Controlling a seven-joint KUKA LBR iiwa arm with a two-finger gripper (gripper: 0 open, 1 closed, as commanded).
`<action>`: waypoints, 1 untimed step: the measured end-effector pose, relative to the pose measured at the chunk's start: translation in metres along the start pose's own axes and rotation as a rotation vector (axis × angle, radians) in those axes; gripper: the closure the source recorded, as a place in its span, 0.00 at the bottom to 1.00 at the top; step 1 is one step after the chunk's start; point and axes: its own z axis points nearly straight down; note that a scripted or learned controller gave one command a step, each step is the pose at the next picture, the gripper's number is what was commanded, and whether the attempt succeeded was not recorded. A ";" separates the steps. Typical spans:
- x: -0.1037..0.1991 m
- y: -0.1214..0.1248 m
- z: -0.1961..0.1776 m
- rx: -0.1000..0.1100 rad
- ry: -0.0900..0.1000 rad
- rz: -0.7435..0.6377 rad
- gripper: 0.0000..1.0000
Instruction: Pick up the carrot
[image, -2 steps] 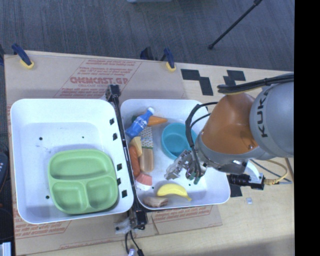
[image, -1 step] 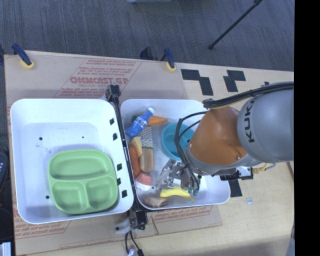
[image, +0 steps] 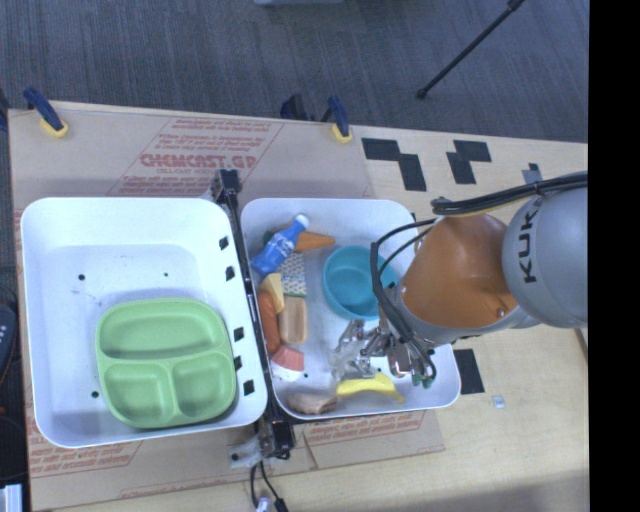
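The carrot (image: 316, 240) looks like the small orange pointed piece at the back of the right bin (image: 430, 372), just right of a blue bottle (image: 279, 246). My gripper (image: 362, 347) hangs low over the front of that bin, under the orange wrist band, just above a yellow banana (image: 371, 388). It is well in front of and to the right of the carrot, with a blue bowl (image: 350, 280) in between. Nothing orange shows at the gripper.
A long orange-tan item (image: 270, 305) and a bread-like piece (image: 293, 322) lie along the right bin's left wall, with a red-and-white piece (image: 288, 360) in front. The left bin (image: 60, 240) holds a green divided plate (image: 165, 360).
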 end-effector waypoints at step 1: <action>-0.002 0.007 -0.113 0.004 -0.006 -0.334 1.00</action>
